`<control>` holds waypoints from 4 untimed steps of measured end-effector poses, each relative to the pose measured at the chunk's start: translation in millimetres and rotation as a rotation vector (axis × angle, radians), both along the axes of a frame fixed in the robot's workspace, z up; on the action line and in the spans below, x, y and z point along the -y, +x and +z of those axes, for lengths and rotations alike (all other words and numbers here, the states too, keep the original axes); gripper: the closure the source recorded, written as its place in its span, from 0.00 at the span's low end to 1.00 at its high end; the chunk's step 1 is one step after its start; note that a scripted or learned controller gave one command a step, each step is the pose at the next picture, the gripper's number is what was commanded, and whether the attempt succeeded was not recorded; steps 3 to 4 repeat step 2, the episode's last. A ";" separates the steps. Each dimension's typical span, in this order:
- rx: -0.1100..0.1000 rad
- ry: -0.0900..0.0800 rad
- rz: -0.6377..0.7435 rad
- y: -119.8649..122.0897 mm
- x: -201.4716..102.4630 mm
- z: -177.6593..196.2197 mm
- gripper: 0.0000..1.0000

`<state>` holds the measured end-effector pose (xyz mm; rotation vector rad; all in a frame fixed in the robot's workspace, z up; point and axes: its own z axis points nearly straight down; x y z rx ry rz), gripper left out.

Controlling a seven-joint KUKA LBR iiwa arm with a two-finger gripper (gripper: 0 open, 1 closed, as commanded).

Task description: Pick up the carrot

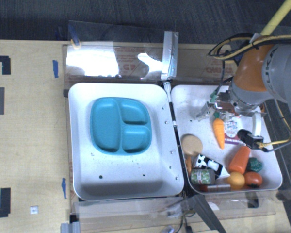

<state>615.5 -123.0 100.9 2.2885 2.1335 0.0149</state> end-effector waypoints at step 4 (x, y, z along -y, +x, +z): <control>-0.010 0.006 -0.304 -60.2 -41.7 135.3 1.00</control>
